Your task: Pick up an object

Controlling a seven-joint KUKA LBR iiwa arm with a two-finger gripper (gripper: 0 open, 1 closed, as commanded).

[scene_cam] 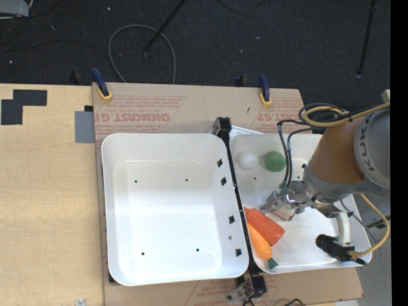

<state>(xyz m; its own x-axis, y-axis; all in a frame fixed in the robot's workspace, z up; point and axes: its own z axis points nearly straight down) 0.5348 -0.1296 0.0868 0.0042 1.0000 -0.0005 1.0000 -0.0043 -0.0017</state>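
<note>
Camera view, starting at the near edge: the right bin point(299, 254) has two long pieces lying side by side against its near-left wall, an orange carrot-shaped toy point(257, 238) with a teal tip and, touching it on the far side, a redder orange piece point(268, 226). Just beyond and to the right of these, the end effector point(284, 203) sits low inside the same bin, close to the redder orange piece but seemingly apart from it. Whether it is released or clenched I cannot tell, and nothing is visibly gripped. Farther back, a white ball point(247, 160) and a green ball point(275, 161) rest near the far wall, close together. The left bin point(166, 215) lies alongside on the table point(44, 203). By my judgement the pick is not yet made: the closing and the lift remain.
</note>
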